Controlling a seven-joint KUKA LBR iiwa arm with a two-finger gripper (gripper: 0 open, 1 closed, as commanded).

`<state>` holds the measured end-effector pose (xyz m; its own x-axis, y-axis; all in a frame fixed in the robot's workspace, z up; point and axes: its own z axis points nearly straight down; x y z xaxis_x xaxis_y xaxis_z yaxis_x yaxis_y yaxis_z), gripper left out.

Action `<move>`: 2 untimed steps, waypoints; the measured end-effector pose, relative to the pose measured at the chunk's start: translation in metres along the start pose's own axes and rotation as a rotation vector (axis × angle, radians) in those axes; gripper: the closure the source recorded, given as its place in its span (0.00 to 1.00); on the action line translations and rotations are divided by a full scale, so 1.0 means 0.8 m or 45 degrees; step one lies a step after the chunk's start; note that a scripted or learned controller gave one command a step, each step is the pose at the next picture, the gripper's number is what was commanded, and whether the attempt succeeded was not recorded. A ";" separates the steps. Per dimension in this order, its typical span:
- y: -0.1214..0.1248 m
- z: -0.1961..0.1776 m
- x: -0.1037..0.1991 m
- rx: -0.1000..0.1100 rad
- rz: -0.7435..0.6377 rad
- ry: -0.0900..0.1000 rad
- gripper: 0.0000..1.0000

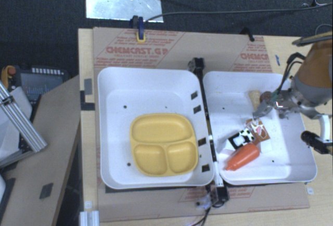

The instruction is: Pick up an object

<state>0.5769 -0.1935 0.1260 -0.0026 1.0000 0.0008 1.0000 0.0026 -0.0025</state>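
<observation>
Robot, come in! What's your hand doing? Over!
Hand low in right bin, above cow toy. Orange carrot lies beside it. Nothing held.

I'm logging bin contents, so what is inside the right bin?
The right bin holds an orange carrot toy, a black-and-white cow toy, a small brown patterned item and a tan piece. The gripper covers the spot beneath it.

We see the robot arm (315,71) cut off by the right edge, so its upper part is out of sight. Its gripper (263,109) is small and blurred, and we cannot tell how it is set. A small brown and white item (257,131) beneath it is too small to identify. At the left edge, a metal rail (18,121) is cropped.
</observation>
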 end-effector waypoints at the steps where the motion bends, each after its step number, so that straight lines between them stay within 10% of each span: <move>1: 0.003 0.033 0.001 -0.012 -0.002 -0.002 0.00; 2: 0.003 0.022 0.000 -0.011 0.000 -0.003 1.00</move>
<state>0.5793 -0.1936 0.1087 -0.0029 1.0000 -0.0018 1.0000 0.0029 0.0066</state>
